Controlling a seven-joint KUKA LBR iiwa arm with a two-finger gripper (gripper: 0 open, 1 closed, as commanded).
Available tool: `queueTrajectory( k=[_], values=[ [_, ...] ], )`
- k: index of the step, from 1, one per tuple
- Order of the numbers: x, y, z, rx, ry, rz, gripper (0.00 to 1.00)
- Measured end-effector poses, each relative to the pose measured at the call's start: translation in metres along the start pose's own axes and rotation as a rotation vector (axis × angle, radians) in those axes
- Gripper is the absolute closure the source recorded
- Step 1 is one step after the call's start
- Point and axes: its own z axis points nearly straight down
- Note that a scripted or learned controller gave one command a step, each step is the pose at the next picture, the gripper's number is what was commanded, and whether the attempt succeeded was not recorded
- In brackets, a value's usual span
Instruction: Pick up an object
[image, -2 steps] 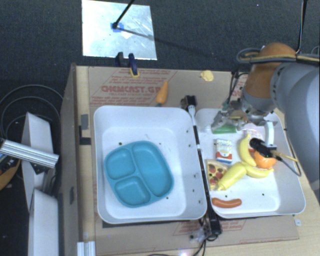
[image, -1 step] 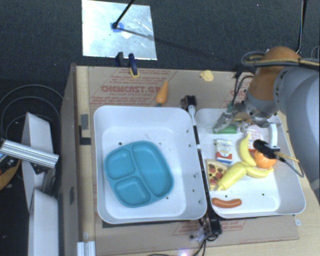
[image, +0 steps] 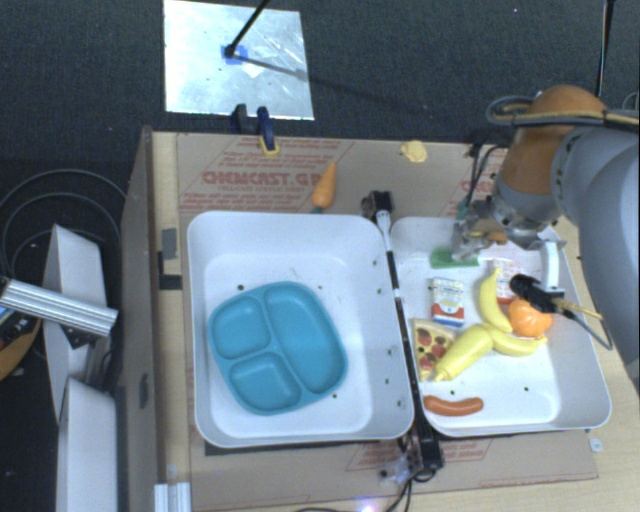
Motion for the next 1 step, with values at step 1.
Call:
queueTrajectory(
  k=[1],
  values=[
    [-0.0001, -0.0002, 0.0005, 0.001, -0.001, -0.001, 0.00]
  ],
)
